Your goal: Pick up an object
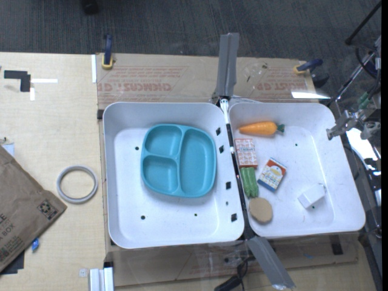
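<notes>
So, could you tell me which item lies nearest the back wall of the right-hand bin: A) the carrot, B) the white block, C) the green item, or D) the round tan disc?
A: the carrot lies at the top of the right bin, just under its far rim, while the green item, white block and tan disc all sit lower, toward the near edge.

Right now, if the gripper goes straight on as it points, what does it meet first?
Probably the right bin, at its bare floor by the right wall, where the gripper hangs. The white block lies aside. Depth is unclear.
</notes>
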### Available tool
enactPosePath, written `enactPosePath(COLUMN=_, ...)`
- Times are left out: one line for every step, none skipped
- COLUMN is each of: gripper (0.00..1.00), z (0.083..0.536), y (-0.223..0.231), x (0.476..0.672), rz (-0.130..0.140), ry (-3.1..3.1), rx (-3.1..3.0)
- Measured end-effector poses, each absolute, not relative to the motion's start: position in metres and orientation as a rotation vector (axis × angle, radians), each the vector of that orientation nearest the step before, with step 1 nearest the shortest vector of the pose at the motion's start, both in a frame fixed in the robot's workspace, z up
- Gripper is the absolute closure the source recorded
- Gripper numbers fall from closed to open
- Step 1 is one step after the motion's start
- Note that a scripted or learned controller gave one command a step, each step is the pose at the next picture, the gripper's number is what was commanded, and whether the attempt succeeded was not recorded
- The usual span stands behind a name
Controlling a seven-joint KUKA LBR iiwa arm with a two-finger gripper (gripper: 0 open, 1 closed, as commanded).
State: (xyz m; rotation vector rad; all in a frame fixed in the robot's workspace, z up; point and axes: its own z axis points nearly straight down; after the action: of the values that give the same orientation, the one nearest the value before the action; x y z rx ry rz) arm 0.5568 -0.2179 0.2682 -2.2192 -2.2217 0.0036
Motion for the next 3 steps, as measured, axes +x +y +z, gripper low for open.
enactPosePath(gripper=0.00, z=0.160, y=-0.178, x=0.614, rz=0.002, ry=-2.367, rx=-2.065)
enactPosePath(gripper=0.00, z=0.093, y=-0.170, x=0.659, rz=0.001, ry=-2.436, rx=-1.989)
enactPosePath(gripper=0.00, z=0.230, y=-0.212, x=0.656, rz=0.001, ry=-2.701, rx=-1.614)
